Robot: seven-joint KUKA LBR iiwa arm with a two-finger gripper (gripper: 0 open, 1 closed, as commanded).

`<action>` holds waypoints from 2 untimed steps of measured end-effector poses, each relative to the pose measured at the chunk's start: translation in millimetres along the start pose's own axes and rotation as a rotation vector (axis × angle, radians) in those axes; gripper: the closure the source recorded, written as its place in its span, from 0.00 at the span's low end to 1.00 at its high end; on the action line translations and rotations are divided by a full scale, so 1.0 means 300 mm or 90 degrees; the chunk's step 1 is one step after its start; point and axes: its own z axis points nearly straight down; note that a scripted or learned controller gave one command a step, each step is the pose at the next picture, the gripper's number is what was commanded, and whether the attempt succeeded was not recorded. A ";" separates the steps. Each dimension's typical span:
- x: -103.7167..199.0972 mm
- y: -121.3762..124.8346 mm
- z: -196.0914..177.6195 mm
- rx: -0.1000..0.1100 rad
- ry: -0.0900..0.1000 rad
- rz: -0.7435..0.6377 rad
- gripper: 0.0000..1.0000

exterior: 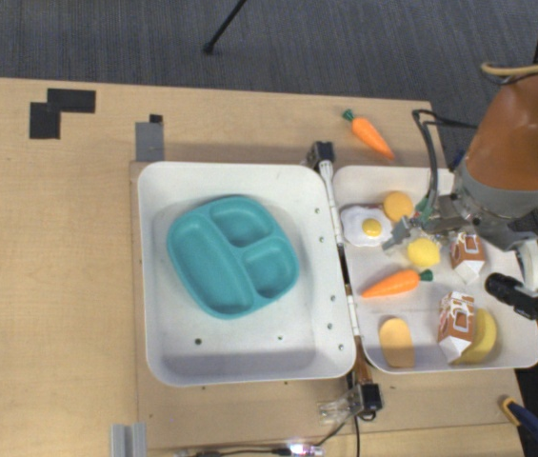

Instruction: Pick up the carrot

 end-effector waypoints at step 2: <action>-0.108 0.222 0.388 -0.001 0.000 0.143 0.00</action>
